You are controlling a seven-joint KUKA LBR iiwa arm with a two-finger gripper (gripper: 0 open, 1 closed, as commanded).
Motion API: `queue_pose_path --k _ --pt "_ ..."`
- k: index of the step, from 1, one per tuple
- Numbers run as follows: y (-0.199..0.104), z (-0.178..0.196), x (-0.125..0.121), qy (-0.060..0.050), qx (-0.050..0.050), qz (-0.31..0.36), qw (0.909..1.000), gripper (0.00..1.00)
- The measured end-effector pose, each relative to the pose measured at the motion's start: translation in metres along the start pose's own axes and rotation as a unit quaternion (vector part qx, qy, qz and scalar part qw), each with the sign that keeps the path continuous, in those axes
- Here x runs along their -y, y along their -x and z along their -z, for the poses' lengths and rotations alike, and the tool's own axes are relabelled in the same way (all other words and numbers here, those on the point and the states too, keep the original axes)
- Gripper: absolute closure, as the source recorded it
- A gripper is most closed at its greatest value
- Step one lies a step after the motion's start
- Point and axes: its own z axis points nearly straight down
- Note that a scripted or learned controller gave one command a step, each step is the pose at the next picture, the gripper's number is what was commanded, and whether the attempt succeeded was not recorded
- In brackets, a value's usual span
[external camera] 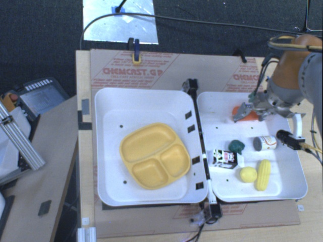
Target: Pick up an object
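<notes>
Fingers [251, 110] over orange item [244, 116]; 5 other objects, 2 bins.

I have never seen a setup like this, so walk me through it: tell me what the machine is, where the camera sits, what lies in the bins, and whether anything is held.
One camera looks down at a slant on a bench with two white bins. The grey machine at the right is a robot arm; its gripper hangs low over the right bin, next to an orange object, maybe a toy carrot. I cannot tell whether that is grasped. The right bin also has a dark green lump, a small can, a black-and-white carton, a yellow ball and a toy corn cob. The left bin holds a yellow divided plate.
</notes>
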Motion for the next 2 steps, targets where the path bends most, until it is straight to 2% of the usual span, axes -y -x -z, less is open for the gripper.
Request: queue_pose_path --k 1,2 --pt "0.000 0.013 0.000 -0.004 -0.003 0.001 1.0000 1.00" --pt "-0.004 0.077 -0.002 0.005 0.001 0.000 1.0000 1.00"
